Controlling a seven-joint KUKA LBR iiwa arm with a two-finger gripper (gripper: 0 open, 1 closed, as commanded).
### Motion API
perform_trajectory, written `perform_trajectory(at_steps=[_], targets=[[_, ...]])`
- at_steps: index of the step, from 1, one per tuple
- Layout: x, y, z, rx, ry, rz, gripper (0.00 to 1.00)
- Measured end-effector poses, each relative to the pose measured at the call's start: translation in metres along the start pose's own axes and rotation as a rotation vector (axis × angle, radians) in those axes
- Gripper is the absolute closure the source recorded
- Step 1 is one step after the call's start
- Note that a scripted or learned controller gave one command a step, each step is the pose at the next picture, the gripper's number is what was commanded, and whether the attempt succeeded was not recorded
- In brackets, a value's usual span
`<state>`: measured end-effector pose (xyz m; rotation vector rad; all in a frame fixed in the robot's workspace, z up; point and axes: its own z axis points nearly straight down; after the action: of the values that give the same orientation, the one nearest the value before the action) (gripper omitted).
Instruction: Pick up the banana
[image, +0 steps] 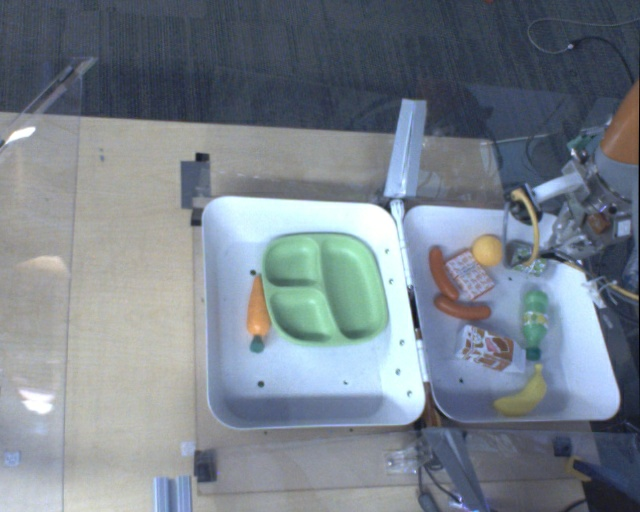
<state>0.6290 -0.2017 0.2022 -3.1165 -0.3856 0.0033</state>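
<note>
At right bin's (600, 400) near edge | banana (523, 395) yellow, curved (lying flat) | hand (590, 215) state: cannot tell

Glossy white plastic bins (300, 405), matt pale wood bench (110, 300)

No legible text or labels anywhere.

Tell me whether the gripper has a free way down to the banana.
Probably yes. The banana lies at the near edge of the right bin, nothing on top of it; the green bottle and a carton are close by but apart.
</note>
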Motion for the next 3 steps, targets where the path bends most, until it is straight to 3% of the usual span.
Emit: perform_trajectory(at_steps=[1, 2, 3], targets=[[0.025, 0.009, -0.077, -0.002, 0.004, 0.025, 1.0], [0.028, 0.009, -0.024, -0.001, 0.001, -0.123, 1.0], [0.048, -0.062, -0.148, -0.001, 0.005, 0.024, 1.0]])
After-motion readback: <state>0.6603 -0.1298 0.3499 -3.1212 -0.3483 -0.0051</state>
